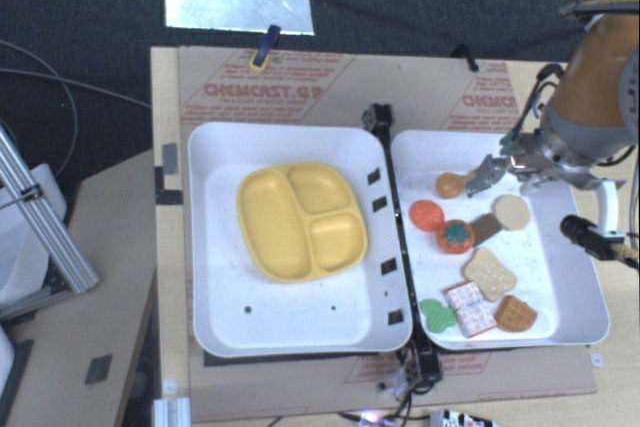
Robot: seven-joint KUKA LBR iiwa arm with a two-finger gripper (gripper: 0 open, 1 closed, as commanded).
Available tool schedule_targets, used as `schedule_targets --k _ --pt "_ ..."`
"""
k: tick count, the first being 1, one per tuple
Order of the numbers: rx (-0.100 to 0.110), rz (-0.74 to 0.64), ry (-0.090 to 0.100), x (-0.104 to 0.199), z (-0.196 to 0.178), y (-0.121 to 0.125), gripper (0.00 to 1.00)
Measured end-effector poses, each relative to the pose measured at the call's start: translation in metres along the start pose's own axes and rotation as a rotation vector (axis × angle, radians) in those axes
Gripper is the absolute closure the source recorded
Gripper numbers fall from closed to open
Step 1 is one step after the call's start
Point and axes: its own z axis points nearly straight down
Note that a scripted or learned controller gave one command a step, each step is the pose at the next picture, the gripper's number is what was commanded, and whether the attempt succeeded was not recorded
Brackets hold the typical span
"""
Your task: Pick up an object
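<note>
Bins: two, side by side on the desk.
Left bin: one yellow divided plate.
Right bin: eight toy foods.
Claw: above right bin's upper part; fingers' state cannot be told.

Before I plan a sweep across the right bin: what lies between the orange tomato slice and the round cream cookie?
In the camera view, a dark brown piece lies between the tomato slice and the cream cookie, with the strawberry just below that line.
</note>
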Motion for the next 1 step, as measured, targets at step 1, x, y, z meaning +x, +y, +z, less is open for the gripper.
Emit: schedule_targets --k 1 --pt "0.001 0.007 -0.001 -0.0251 -0.0286 -0.0763 0.00"
